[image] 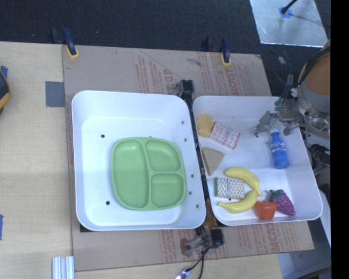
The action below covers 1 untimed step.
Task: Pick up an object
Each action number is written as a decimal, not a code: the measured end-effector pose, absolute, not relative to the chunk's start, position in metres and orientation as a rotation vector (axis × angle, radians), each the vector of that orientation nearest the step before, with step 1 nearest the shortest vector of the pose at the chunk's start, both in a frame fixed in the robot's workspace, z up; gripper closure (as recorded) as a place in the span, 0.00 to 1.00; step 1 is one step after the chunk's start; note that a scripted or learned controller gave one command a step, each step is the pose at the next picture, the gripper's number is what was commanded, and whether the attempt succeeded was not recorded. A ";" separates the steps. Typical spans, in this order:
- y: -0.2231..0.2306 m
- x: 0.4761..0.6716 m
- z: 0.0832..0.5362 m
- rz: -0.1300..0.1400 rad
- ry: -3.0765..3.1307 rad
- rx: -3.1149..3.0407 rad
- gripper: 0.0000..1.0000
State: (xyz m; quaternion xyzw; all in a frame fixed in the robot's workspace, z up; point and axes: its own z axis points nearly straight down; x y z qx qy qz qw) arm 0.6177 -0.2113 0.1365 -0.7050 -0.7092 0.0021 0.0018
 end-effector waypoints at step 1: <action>-0.211 0.656 0.091 0.004 -2.227 -2.213 0.00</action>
